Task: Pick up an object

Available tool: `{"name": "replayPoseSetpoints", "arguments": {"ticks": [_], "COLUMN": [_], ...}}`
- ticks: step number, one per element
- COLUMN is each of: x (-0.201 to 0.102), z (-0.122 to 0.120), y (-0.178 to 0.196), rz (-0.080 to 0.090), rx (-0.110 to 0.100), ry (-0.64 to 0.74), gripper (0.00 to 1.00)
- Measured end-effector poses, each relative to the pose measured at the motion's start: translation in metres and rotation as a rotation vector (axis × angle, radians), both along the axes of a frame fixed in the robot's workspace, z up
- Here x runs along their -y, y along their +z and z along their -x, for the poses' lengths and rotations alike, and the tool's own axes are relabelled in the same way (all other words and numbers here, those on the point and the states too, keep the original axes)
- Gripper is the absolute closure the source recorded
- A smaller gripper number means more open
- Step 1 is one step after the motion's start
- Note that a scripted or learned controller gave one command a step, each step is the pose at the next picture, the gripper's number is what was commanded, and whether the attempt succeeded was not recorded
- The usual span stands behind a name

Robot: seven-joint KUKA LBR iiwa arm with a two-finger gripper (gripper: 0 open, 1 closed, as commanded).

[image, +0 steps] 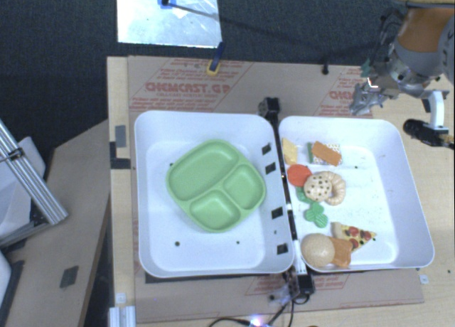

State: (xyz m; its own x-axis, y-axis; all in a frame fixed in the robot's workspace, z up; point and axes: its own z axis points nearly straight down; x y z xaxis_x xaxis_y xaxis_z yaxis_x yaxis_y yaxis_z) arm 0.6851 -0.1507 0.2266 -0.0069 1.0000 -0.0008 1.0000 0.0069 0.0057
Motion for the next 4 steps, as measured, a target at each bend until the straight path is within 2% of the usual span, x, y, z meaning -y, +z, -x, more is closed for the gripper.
{"name": "replayPoseSetpoints", "arguments": {"ticks": [1,2,3,4], "x": [-0.039,-0.082,-0.106,-0.101], "z": [0.032,0.054,0.077,0.087], "y": [0.011,0.000,-0.008,-0.012], "rz": [-0.002,-0.002,-0.002,-0.001], "rx": [-0.004,-0.006,-0.008,-0.007], "ry": [0.001,0.001,0.001,-0.006], "gripper": [1.00,1.00,1.00,1.00]}}
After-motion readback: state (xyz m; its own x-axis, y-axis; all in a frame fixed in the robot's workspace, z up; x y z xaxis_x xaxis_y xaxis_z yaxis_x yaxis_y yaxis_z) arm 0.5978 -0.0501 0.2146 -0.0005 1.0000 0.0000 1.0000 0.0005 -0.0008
